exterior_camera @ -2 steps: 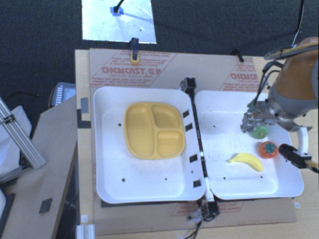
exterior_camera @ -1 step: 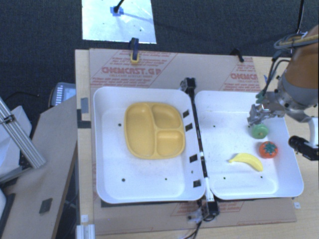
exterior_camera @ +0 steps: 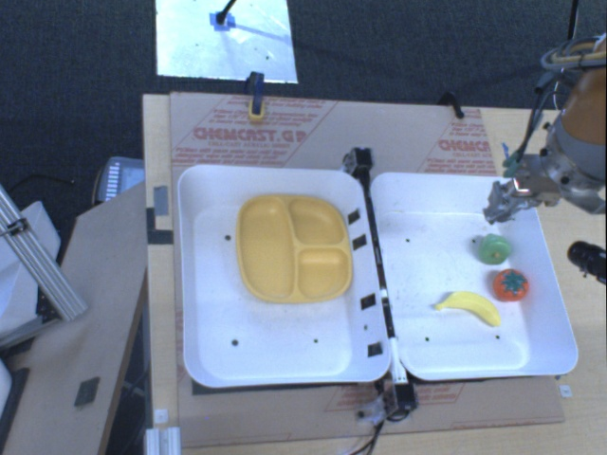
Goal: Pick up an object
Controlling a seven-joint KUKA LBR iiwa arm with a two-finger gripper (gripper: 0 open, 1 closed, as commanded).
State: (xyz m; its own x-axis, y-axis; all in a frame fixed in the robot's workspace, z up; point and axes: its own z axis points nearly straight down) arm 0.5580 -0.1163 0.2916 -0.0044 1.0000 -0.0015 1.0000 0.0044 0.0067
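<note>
Dark carpet surrounds the desk (exterior_camera: 313,126) that carries both bins. My gripper (exterior_camera: 500,204) hangs over the right bin (exterior_camera: 446,349), holding nothing; how far it is spread I cannot tell. Just below it lies the green toy (exterior_camera: 493,248); past that, the tomato (exterior_camera: 509,284) and banana (exterior_camera: 469,306). Left of the green toy, the left bin (exterior_camera: 209,349) holds a yellow tray (exterior_camera: 292,247).

Three small toy foods lie in the right bin (exterior_camera: 531,349), toward its right wall. A green round piece (exterior_camera: 493,248) sits farthest back (its exact kind is hard to tell). Just in front of it lies a red tomato (exterior_camera: 510,285) with a green top. A yellow banana (exterior_camera: 469,306) lies flat to the tomato's left, curving toward it.
</note>
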